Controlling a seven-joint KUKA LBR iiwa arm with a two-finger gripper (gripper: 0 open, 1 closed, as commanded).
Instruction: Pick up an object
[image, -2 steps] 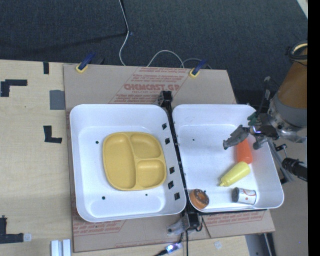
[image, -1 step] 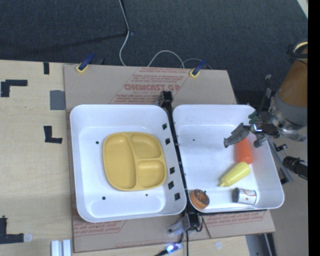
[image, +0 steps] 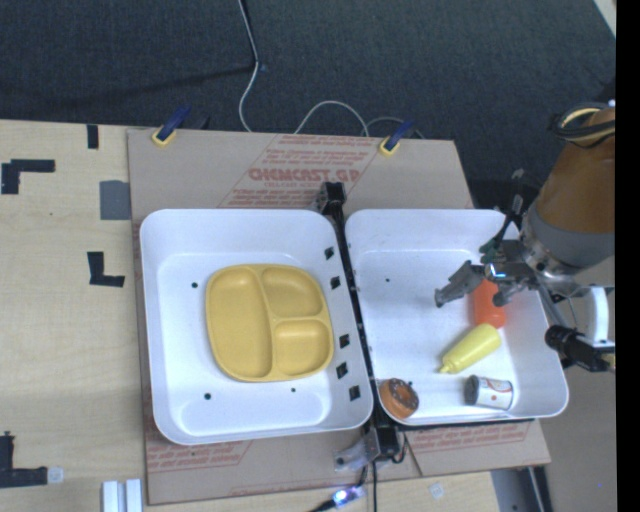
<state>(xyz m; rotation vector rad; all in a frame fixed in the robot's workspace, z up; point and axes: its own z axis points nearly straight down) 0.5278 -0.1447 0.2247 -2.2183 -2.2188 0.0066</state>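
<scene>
My gripper (image: 474, 294) hangs over the right bin (image: 420, 240), reaching in from the right, and stands open. Its left finger (image: 452, 286) points out over bare bin floor. Its right finger sits by the top of an orange object (image: 488, 309), which lies just below and partly under the gripper. I see nothing held between the fingers. A yellow squeeze bottle (image: 470, 348) lies tilted just below the orange object. A small can (image: 488, 391) lies on its side near the bin's front right corner. A round brown and orange item (image: 400, 397) sits at the front left corner.
The left bin (image: 170, 300) holds a yellow divided plate (image: 268, 322). A black divider (image: 345, 300) runs between the two bins. Both bins rest on a cardboard sheet (image: 290, 170). The arm's body (image: 580, 200) rises at the right edge.
</scene>
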